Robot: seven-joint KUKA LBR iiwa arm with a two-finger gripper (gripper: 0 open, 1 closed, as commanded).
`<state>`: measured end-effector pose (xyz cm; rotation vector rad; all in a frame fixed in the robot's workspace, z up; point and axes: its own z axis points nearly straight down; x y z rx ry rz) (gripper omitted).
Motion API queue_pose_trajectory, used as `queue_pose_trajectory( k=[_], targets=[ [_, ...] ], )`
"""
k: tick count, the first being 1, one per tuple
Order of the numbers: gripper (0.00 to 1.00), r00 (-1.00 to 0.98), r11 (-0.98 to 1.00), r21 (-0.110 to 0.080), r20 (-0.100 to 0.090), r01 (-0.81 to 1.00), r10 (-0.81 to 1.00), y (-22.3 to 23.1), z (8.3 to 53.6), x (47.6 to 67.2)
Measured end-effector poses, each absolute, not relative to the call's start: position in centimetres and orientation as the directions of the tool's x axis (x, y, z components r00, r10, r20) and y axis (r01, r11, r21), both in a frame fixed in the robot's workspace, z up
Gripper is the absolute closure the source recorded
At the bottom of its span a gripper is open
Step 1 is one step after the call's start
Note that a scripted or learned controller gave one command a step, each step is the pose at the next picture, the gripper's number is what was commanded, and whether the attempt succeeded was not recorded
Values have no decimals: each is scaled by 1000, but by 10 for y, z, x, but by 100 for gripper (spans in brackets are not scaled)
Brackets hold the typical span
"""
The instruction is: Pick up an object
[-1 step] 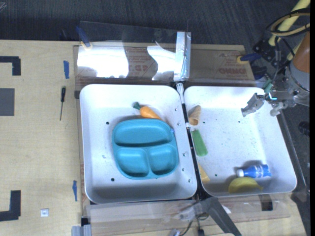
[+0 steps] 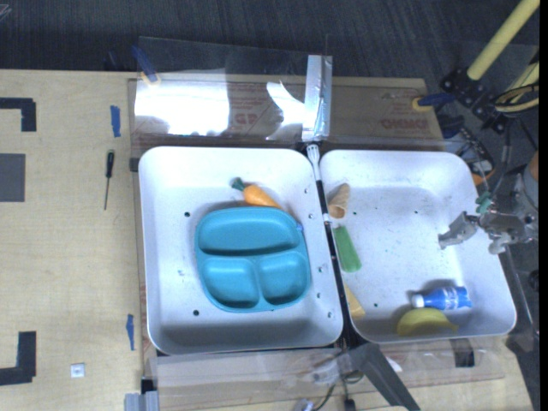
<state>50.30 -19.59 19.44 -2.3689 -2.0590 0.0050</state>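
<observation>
We are at the start: nothing is picked up yet. Our gripper (image 2: 469, 229) hangs at the 3 o'clock edge of the right bin (image 2: 402, 165), and we see nothing in it. We cannot tell how wide it is. The blue bottle (image 2: 442, 298) lies at 5 o'clock, touching a yellow lemon (image 2: 424, 320). A green stick (image 2: 347, 249) rests at 9 o'clock. Next, we think we must move toward the bottle and go down.
</observation>
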Motion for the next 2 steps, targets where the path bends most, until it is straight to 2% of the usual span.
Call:
queue_pose_trajectory(
  k=[1,2],
  targets=[
    [0,268,-268,6,0,963,963,-174,281,485],
    [0,164,-164,-10,0,986,987,-204,159,481]
  ],
)
